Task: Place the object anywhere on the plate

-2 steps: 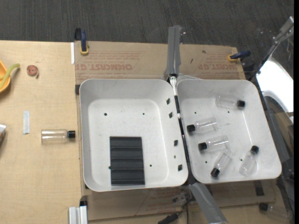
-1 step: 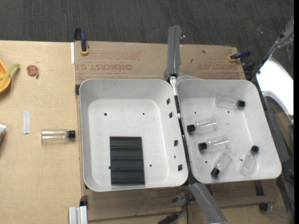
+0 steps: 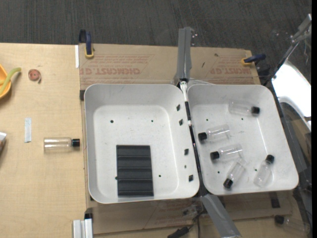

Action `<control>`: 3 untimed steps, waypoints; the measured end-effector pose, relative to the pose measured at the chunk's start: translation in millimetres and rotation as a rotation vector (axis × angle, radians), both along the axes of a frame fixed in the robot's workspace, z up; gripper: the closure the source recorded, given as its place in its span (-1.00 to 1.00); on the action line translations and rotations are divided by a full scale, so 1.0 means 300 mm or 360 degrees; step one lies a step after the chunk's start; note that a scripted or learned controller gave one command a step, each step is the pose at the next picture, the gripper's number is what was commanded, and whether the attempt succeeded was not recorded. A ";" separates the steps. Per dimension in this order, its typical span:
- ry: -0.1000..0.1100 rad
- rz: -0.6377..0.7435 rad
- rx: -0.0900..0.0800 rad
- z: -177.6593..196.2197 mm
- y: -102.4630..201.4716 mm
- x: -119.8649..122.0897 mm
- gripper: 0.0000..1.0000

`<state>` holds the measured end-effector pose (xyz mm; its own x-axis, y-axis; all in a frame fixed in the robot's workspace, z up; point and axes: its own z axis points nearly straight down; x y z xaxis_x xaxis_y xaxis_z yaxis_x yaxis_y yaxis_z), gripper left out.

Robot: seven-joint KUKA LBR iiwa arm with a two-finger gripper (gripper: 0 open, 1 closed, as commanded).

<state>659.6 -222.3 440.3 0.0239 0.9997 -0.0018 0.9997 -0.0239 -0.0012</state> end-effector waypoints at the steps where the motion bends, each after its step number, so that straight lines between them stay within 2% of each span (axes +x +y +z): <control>1: 0.0003 -0.0663 0.0000 0.000 0.315 -0.001 -1.00; 2: 0.0002 -0.0728 -0.0001 -0.006 0.033 -0.047 -1.00; 3: 0.0003 -0.1022 -0.0001 -0.002 0.216 0.000 -1.00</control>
